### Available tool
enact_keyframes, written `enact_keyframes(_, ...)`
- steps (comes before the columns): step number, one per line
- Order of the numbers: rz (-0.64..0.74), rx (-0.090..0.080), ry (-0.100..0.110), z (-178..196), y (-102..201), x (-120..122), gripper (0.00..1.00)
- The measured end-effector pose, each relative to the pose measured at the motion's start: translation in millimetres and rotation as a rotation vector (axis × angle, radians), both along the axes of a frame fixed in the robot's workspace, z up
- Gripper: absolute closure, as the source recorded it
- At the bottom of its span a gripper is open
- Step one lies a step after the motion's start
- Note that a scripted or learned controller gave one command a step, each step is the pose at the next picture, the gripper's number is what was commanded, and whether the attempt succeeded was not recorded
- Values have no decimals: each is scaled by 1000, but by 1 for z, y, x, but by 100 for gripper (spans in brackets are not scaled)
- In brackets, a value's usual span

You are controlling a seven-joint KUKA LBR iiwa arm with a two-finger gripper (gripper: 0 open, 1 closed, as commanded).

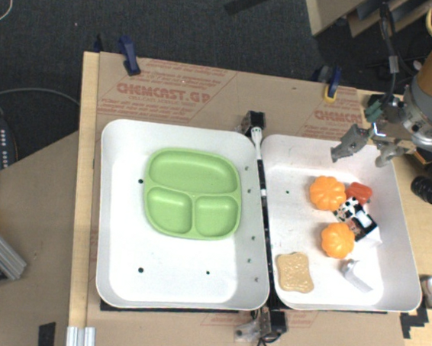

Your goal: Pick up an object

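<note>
My gripper (pixel 368 149) hangs over the far edge of the right bin (pixel 293 169), its two fingers (pixel 348 145) spread open with nothing between them. Below it in the right bin lie an orange pumpkin-like toy (pixel 327 193), a small red piece (pixel 359 191), a black-and-white toy (pixel 356 216), a second orange toy (pixel 337 239), a tan cracker-shaped piece (pixel 295 272) and a white-grey block (pixel 358 273). The gripper is above and apart from all of them.
The left bin (pixel 115 219) holds a green divided plate (pixel 193 192). A black divider bar (pixel 260 188) runs between the bins. Blue clamps (pixel 128 55) hold the cardboard base at the back.
</note>
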State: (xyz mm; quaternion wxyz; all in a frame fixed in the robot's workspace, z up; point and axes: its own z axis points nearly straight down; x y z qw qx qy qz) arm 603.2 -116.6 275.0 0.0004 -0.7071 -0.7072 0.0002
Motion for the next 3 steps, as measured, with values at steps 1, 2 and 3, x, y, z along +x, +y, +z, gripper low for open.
enact_keyframes(1,-2,-5,-4,-165,-38,5,0)
enact_keyframes(2,4,7,-6,-187,-54,-2,0)
enact_keyframes(3,-1,1,13,-194,-38,52,0)
